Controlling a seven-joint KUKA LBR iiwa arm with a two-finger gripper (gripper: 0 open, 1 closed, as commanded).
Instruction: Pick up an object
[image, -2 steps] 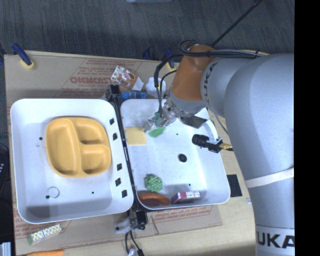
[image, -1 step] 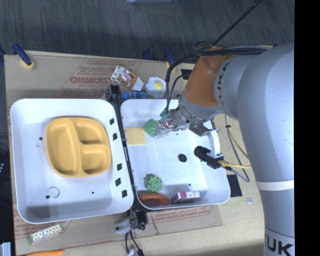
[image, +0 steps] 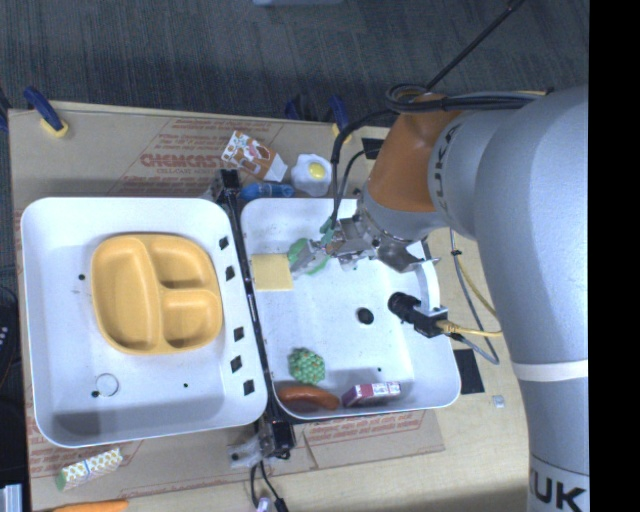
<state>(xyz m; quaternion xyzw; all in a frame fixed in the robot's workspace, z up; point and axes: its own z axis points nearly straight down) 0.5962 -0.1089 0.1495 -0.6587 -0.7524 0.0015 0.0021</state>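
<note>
Over the right-hand shallow white bin (image: 425, 385), the grey arm with its orange band (image: 410, 165) reaches in from the right, and its hand (image: 335, 245) sits low near the bin's upper left part. Whether that hand is open, closed or gripping something cannot be told from this angle; a small green, leafy-looking object (image: 303, 254) lies just at its tip, touching or nearly so.

Just left of that green piece, a pale yellow flat square block (image: 272, 271) rests on the bin floor beside the dividing wall. Lower down in the same bin lies a bumpy green ball-like object (image: 307, 365), and along the bottom edge sit a reddish-brown sausage-shaped item (image: 308, 397) and a small pink-and-white box (image: 372, 393), side by side. A small dark round spot (image: 365, 317) marks the bin floor near its middle.

The left-hand white bin (image: 60, 400) holds a yellow plastic divided tray (image: 155, 290) with three compartments, set toward the bin's centre.

On the brown cardboard-covered worktop (image: 120, 140) behind the bins lie a small printed orange-and-white packet (image: 245, 153), a blue object (image: 265, 190) and a white-and-yellow round piece (image: 312, 172). Near the front left corner of the worktop rests a small patterned wrapper (image: 90, 467).
</note>
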